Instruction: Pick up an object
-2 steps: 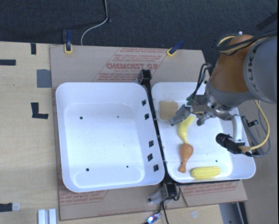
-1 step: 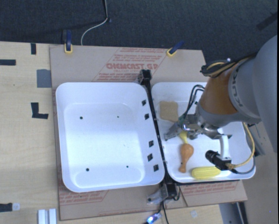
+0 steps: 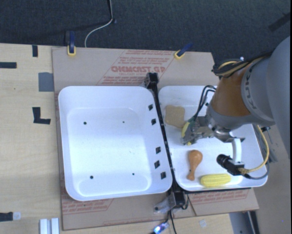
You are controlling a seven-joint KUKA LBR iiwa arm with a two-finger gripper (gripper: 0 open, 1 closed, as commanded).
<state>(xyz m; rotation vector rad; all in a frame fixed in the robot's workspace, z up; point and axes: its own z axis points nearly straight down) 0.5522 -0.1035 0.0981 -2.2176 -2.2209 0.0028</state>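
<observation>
The grey two-finger gripper (image 3: 189, 134) is seen low inside the right shallow white bin (image 3: 257, 145), its fingers closed around a small yellow-green object (image 3: 185, 128). A tan flat square (image 3: 175, 116), orange drumstick-shaped toy (image 3: 194, 162) and yellow corn cob (image 3: 215, 180) are spread through that bin.
</observation>
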